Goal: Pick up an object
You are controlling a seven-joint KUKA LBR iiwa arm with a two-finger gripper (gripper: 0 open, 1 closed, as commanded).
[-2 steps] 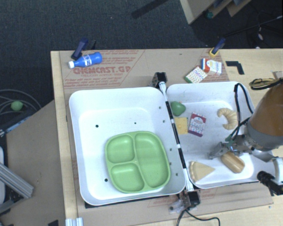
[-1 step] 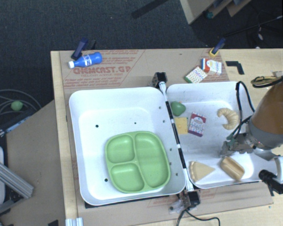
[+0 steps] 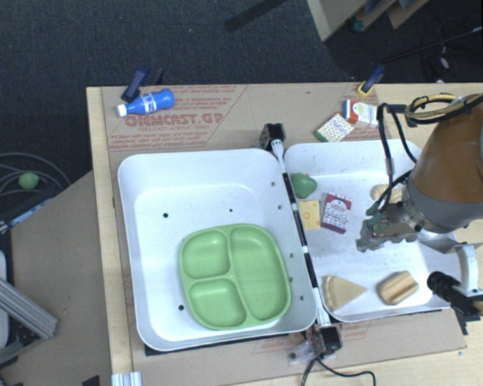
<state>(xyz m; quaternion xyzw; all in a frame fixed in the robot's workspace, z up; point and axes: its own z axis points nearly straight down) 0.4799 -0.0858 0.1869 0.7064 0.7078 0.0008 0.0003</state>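
Note:
The right bin [image 3: 336, 156] holds a small green fruit [image 3: 303, 185], a yellow block [image 3: 309, 215], a red packet [image 3: 336, 212], a tan wedge [image 3: 342, 290] and a brown bread-like piece [image 3: 397, 287]. A pale item [image 3: 379, 192] peeks out from behind the arm. My gripper [image 3: 377, 233] hangs low over the bin's middle right, just right of the red packet and above the bread-like piece. Nothing can be made out in its grasp. The grey arm with its orange band [image 3: 455, 151] covers the bin's right side.
In the left bin [image 3: 146, 200] lies a green divided plate [image 3: 233, 274]. On the bench behind the bins are a blue bottle [image 3: 146, 103] and small printed boxes [image 3: 334, 128]. A black clamp [image 3: 273, 135] sits where the bins meet.

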